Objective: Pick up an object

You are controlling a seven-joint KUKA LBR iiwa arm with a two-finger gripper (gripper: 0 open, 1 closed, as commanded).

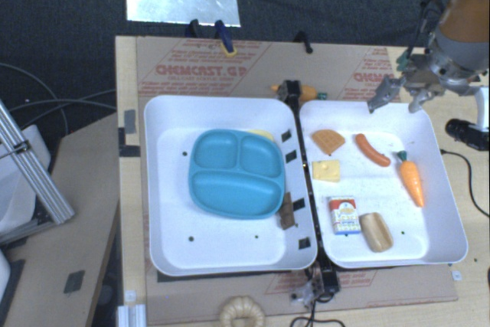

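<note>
You were at the approach step: nothing was lifted yet. Taking the divider (300,165) between the two bins as your mark, and working from the near edge outward, the right bin (444,241) held a bread roll (376,231) nearest you, with a small red-and-white carton (344,214) just beside it on the divider side. Further back lay a cheese slice (326,170) close to the divider, a carrot (412,180) well away from it, then a sausage (372,149) and a toast wedge (328,140). Across the divider sat a blue sectioned plate (236,172) (no likely target). Farthest back, the gripper (400,96) hung over the right bin's far rim, its fingers spread and holding nothing, as far as the view showed. Your next move called for choosing a piece, probably the sausage, then descending over it.
</note>
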